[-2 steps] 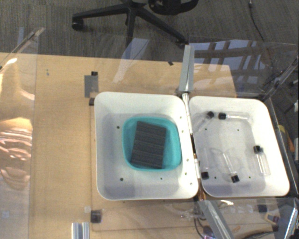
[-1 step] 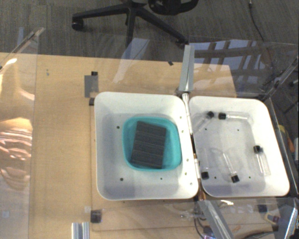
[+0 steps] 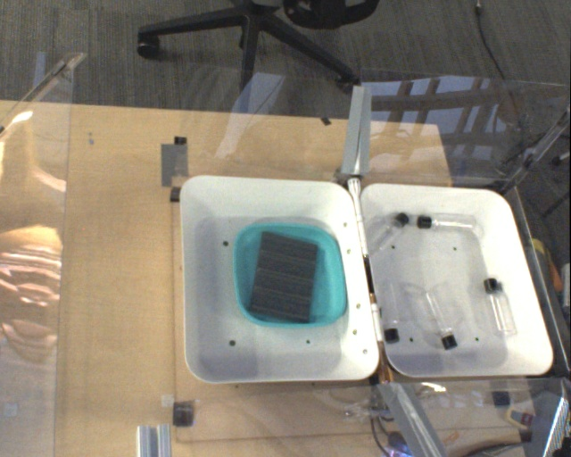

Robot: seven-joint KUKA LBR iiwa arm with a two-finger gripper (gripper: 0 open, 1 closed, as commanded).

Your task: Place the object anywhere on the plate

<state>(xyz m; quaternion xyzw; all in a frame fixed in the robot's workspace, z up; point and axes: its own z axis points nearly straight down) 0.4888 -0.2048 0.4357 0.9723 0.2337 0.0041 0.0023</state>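
Observation:
A teal square plate [image 3: 333,284] sits in the left white bin [image 3: 205,339]. A dark grey ribbed rectangular block [image 3: 285,276] lies flat on the plate, roughly at its middle, tilted slightly. Nothing touches the block.
The right white bin [image 3: 526,357] holds several clear plastic tubes with black caps [image 3: 498,303], scattered near its edges. A grey metal post [image 3: 357,134] stands behind the seam between the bins. Transparent panels stand around the wooden bench [image 3: 98,312]. An office chair base [image 3: 259,27] is on the floor behind.

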